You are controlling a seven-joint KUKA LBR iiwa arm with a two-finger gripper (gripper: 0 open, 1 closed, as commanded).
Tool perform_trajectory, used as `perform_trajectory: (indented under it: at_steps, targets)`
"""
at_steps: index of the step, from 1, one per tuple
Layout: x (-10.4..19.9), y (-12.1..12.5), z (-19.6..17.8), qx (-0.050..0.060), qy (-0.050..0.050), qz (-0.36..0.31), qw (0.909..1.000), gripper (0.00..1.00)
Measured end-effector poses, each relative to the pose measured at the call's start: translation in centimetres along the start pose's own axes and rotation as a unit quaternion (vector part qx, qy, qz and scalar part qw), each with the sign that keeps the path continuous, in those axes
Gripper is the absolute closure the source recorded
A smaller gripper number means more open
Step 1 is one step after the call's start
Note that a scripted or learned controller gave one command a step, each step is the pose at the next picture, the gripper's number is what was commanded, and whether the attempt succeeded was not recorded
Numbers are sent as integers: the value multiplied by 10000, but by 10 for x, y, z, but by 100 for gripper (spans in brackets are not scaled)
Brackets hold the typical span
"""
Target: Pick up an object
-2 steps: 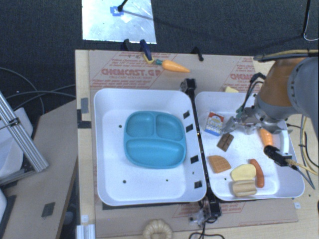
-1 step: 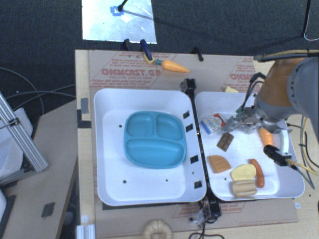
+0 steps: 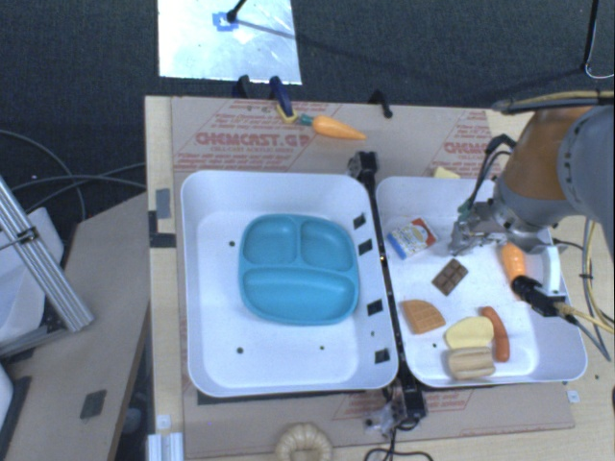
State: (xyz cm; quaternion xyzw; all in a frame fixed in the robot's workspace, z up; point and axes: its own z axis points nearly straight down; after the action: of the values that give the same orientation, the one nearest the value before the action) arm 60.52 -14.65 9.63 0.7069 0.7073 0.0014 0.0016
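My gripper (image 3: 467, 232) hangs low over the back of the right bin (image 3: 557, 353), reaching in from the right. It sits just right of a small red, white and blue snack packet (image 3: 411, 237) and just above a brown chocolate square (image 3: 449, 277). An orange carrot piece (image 3: 513, 258) lies right of it, close under the wrist. Toward the front lie a toast slice (image 3: 423, 315), a yellow chunk (image 3: 468, 332), a red sausage (image 3: 496, 332) and a bread roll (image 3: 469, 362). Nothing shows lifted off the bin floor.
The left bin (image 3: 207, 353) holds a blue divided plate (image 3: 296, 267). A toy carrot (image 3: 332, 127) lies on the cardboard behind the bins. A yellow piece (image 3: 445, 173) sits just past the right bin's back rim. A black divider (image 3: 377, 257) runs between the bins.
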Motion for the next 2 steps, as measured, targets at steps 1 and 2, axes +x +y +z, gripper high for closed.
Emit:
perform_trajectory:
  at_steps: [1,2]
  targets:
    - [-4,3,-44,-7,-5,-6,10000,100]
    - [-4,2,-108,-17,-7,-16,10000,100]
